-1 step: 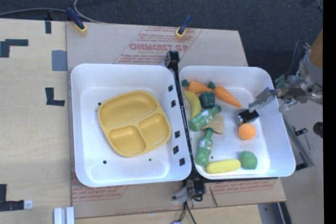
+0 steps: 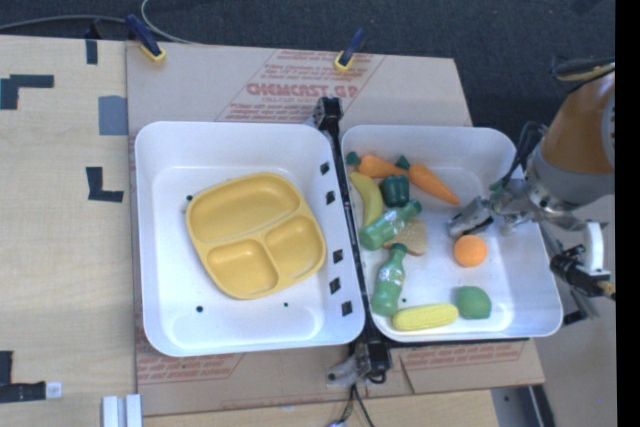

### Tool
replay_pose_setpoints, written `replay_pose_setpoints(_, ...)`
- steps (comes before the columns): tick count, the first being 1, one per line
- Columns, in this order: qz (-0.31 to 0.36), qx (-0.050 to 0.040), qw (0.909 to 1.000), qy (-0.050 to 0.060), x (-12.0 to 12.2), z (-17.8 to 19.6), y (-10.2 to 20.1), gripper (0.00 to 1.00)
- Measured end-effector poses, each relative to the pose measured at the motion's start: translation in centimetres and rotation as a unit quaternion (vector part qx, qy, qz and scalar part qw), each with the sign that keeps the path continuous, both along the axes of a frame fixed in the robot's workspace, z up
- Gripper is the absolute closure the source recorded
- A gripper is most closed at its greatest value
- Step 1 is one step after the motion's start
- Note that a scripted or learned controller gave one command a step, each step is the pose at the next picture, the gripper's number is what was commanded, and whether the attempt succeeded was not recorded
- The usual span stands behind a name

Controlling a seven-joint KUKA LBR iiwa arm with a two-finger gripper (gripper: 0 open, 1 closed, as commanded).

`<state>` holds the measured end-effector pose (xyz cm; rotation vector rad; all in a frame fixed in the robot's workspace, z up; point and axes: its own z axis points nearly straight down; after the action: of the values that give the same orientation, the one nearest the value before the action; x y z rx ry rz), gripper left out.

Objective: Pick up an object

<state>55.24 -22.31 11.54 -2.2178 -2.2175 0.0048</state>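
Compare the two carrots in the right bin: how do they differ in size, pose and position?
The carrot near the divider looks shorter and lies almost level, while the carrot toward the pincer looks longer and slants down to the right. The first sits at the bin's top left beside the banana; the second lies nearer the middle, its tip pointing toward the orange ball. Both are orange toy carrots with green tops in the right bin.

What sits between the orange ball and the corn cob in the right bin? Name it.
In the camera view, a green round toy lies between the orange ball and the corn cob.
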Motion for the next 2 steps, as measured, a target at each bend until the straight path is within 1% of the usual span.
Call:
replay_pose_setpoints(1,0.001,-0.0023,1.0,-0.007,3.7,-2.8,3.8,0.0)
replay_pose_setpoints(2,0.002,-0.0011,1.0,-0.005,10.7,-2.9,8.4,0.0)
